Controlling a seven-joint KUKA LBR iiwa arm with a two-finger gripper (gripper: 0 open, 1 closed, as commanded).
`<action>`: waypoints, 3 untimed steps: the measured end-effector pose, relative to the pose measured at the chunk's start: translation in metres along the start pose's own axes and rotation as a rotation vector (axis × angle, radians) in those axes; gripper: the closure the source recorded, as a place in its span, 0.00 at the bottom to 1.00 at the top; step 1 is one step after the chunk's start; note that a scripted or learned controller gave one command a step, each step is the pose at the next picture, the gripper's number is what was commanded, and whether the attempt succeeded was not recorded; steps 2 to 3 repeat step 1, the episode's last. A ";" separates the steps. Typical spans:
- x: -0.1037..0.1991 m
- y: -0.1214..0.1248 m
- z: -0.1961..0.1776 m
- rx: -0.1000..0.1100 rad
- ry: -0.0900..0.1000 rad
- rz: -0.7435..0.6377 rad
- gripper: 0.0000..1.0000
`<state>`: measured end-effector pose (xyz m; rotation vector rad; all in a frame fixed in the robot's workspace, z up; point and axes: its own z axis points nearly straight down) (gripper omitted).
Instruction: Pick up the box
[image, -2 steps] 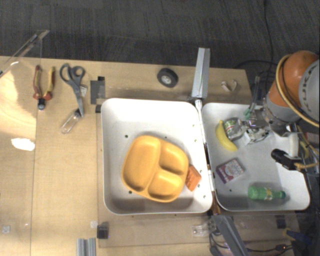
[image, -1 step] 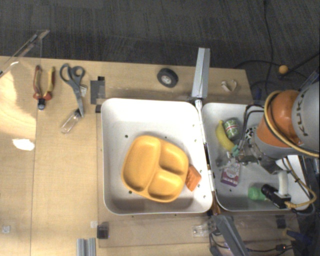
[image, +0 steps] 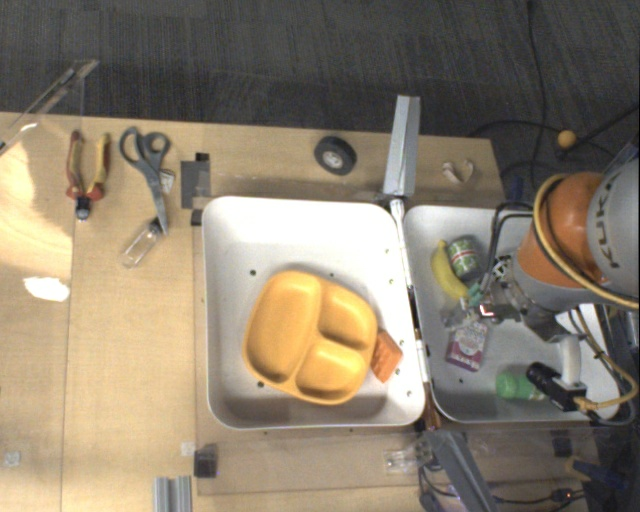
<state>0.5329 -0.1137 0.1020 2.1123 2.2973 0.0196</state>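
Claw (image: 488, 300): sits low over the right bin, at the end of the arm. It's a dark tangle from this angle, so honestly can't tell if it's open or closed. Nothing visibly gripped in it.
Table (image: 120, 350): light wood, carries both bins, with loose tools along the far-left part.
Arm (image: 575, 235): grey with the orange band, comes in from the right edge and bends down over the right bin.
Left bin (image: 300, 215): white and shallow, the bigger-looking of the two.
Right bin (image: 515, 335): white, just beside the left one, partly covered by the arm.
Yellow tray (image: 310, 335): divided dish lying in the left bin, taking up most of its middle.
Metal bar (image: 402, 145): grey strip at the far edge, lined up with the gap between the bins.
Scissors (image: 150, 170): grey handles, on the table left of the left bin.
Pliers (image: 85, 170): red handles, further left than the scissors.
Banana (image: 448, 272): in the right bin, near its left wall.
Green bottle (image: 518, 385): lying on its side at the near edge of the right bin.
Packet (image: 466, 345): purple and white, in the right bin just below the claw.
Green can (image: 463, 256): right beside the banana, far side of the right bin.
Orange box (image: 386, 357): in the left bin, tucked against the right edge of the yellow tray, close to the bin's right wall and well apart from the claw.
Tape roll (image: 335, 154): dark ring on the table behind the left bin.
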 end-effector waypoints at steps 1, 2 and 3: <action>0.041 -0.013 -0.099 0.016 0.006 0.016 1.00; 0.041 -0.013 -0.099 0.016 0.006 0.016 1.00; 0.041 -0.013 -0.099 0.016 0.006 0.016 1.00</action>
